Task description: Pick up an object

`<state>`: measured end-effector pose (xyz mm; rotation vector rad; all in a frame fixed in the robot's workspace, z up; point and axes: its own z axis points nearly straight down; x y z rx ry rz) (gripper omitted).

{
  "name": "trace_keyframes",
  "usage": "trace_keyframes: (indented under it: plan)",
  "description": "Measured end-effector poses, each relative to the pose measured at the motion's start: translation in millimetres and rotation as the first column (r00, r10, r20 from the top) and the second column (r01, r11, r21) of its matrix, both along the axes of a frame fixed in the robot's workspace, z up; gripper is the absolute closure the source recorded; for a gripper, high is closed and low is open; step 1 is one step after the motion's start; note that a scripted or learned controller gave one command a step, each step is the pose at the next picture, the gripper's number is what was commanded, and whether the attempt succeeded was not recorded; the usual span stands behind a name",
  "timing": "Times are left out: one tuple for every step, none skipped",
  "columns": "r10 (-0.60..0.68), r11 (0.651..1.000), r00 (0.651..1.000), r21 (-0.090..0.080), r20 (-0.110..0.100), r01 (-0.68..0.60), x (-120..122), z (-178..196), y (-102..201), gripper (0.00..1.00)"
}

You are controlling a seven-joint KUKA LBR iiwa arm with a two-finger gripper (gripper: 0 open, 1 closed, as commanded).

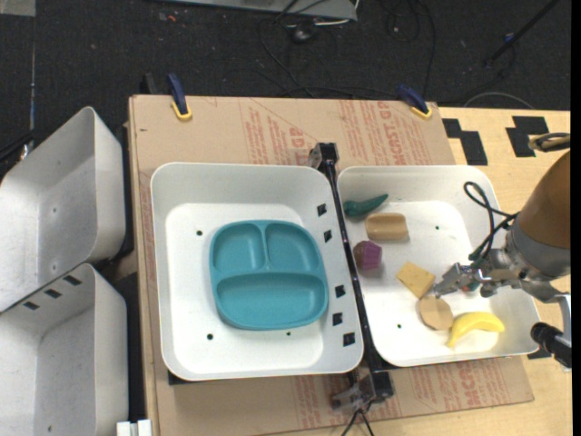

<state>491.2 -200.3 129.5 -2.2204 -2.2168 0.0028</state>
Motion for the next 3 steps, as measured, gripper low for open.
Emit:
trace_keyframes:
  plan:
    - [0.0,1.0,1.0,-0.002,0.005,0.0,1,13,-1,1.0]
    - [0.004,1.0,1.0,-0.005,0.01,-0.004,4,75,-6,1.0]
    - [0.004,1.0,1.0,-0.004,0.007,-0.004,5,89,-6,1.0]
